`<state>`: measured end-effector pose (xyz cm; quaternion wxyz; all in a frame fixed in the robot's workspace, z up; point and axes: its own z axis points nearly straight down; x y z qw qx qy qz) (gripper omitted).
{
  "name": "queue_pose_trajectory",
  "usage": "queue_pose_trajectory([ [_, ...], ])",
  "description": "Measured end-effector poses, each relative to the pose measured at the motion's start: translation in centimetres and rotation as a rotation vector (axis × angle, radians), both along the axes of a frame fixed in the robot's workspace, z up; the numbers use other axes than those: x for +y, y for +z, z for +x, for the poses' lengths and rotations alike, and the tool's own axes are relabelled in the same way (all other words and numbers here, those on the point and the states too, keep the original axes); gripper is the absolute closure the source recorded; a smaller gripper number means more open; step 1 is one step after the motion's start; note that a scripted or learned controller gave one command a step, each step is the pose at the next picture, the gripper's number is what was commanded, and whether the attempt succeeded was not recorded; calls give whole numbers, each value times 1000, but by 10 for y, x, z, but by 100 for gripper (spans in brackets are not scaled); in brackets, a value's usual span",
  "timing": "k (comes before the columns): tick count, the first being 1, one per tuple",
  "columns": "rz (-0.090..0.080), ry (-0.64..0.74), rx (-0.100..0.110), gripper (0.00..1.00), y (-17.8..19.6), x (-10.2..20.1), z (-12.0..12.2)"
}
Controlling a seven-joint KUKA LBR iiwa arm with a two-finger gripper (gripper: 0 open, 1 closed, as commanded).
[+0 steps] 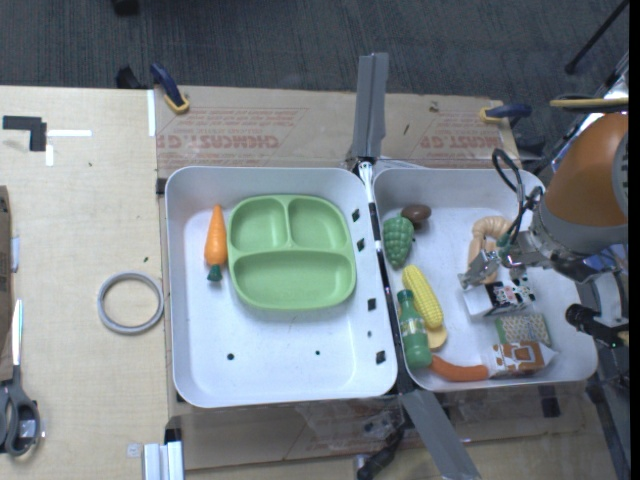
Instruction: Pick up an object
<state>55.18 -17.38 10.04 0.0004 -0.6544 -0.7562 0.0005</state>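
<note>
My gripper (482, 270) hangs low over the middle of the right bin (455, 193), just below a beige curved toy (490, 228) and above a black-and-white card (510, 294). Nothing is visibly held in it. To its left lie a yellow corn cob (422, 296), a green bottle (411, 332), a green knobbly toy (397, 240) and a brown lump (416, 214). An orange-red sausage shape (460, 370) and a small printed carton (520, 346) rest near the bin's front edge.
The left bin (280, 368) holds a green divided plate (292, 251) and a toy carrot (215, 240) beside it. A tape ring (130, 301) and scissors (18, 408) lie on the bench at the left. A grey divider (372, 108) rises between the bins.
</note>
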Motion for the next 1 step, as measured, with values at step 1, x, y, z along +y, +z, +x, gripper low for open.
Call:
queue_pose_trajectory([
  [1,7,100,-1,0,-8,-43,44],
])
